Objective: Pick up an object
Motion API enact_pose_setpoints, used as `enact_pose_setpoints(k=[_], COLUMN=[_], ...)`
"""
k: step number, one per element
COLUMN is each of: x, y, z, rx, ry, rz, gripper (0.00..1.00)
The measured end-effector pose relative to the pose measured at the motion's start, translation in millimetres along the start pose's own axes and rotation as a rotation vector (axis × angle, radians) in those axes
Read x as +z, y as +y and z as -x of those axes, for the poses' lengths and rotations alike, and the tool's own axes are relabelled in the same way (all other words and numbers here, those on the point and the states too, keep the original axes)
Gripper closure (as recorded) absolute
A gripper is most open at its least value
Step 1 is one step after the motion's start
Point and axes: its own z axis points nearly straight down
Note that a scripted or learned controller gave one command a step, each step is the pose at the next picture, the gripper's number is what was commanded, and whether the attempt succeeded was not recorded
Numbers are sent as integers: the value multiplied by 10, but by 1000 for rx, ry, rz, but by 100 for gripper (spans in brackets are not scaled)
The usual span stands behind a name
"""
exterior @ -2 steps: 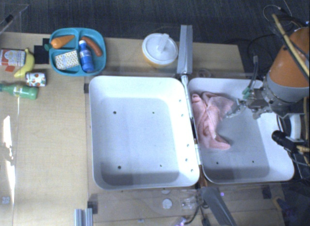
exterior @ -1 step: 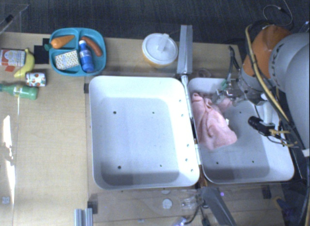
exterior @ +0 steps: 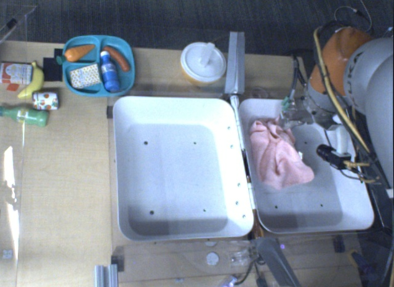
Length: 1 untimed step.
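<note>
**Pink cloth in the right bin, gripper at its upper edge**

At the far left of the frame, on the wooden bench (exterior: 61, 187), lie a small carton (exterior: 15, 72) with red print too small to read, a yellow banana (exterior: 32, 81), a little printed can (exterior: 45, 100) whose label cannot be made out, and a green bottle (exterior: 24, 116) on its side. Just right of them sits a blue divided tray (exterior: 126, 64) holding toy foods and a blue bottle (exterior: 109, 72). Further right along the top stands a white lidded cup (exterior: 204, 62).

The left bin (exterior: 178, 218) fills the middle of the frame. Beside it, touching along a shared edge, the right bin (exterior: 314, 218) holds a crumpled pink cloth (exterior: 278, 156) in its upper left part.

The gripper (exterior: 295, 114) sits at the cloth's upper right edge, near the bin's top rim; whether its fingers are spread or closed cannot be told. The grey arm (exterior: 369, 70) with its orange band enters from the upper right.
</note>
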Motion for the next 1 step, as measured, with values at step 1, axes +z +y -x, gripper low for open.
enact_pose_setpoints(k=[1], x=[-806], y=[267], z=[-503], rx=[133], ry=[0], rz=[-20], gripper=[100])
